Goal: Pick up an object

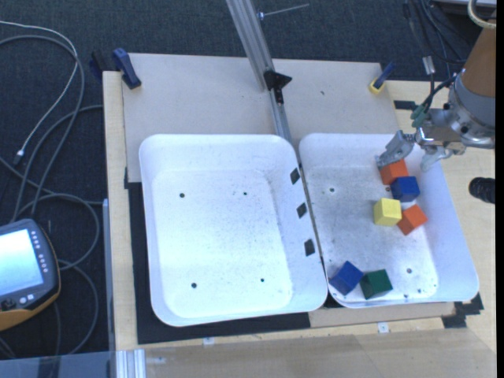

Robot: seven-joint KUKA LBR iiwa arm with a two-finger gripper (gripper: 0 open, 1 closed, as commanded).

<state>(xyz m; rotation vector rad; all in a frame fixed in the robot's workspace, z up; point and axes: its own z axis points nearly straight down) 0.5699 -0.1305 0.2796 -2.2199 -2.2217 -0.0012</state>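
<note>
— Where is the gripper (pixel 411 152) right now?

— Over the far right part of the right bin (pixel 358 286), reaching in from the right. Its two fingers (pixel 391 153) are spread wide apart, and nothing sits between them.

— And the blocks?

— All six lie in the right bin. An orange block (pixel 393 172) sits just below the left finger, very near it (whether they touch I cannot tell). A blue block (pixel 405 187) is touching that orange one on its near side. A yellow block (pixel 387 211) is just beside a second orange block (pixel 412 219), below the blue one.

— Anything closer to the front?

— Another blue block (pixel 346 276) and a green block (pixel 376 283) lie side by side near the front rim, well apart from the gripper.

— The left bin (pixel 157 152)?

— It sits beside the right one, edges touching.
</note>
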